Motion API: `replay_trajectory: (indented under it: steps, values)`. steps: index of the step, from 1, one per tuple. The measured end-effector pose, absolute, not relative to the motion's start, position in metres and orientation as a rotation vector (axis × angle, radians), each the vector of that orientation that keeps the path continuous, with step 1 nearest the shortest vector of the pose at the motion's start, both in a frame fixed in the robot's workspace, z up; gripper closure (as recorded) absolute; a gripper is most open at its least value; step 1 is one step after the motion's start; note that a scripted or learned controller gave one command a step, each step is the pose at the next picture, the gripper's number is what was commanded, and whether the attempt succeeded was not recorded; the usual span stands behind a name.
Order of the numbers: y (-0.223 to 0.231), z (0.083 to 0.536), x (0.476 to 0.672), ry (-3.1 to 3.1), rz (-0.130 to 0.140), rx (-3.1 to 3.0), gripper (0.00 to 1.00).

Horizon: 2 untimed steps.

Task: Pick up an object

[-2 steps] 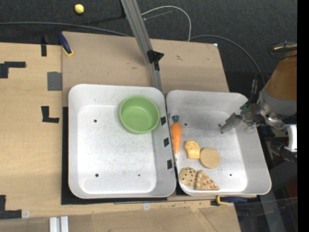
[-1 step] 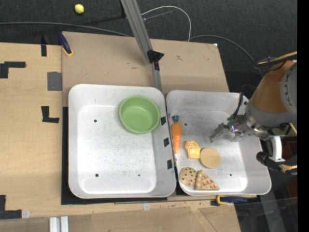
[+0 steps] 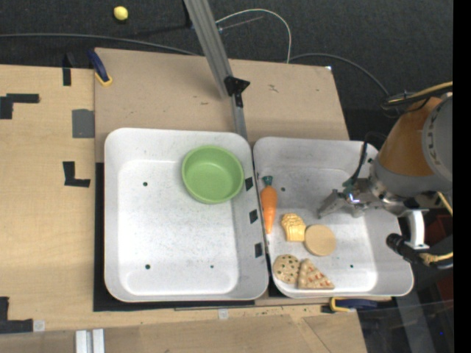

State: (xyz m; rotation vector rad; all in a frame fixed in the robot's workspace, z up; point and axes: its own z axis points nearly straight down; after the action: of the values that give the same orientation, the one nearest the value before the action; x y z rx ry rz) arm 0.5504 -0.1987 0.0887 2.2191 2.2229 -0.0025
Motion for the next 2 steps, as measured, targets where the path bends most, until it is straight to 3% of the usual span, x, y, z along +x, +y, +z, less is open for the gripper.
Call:
replay_trajectory:
  steps: [1,2]
  values:
    - [-0.198,0.099,0.551,2.225,-0.002,2.218,1.0]
    - [-0.204,0.156,0.544,2.219,0.002,2.219,1.0]
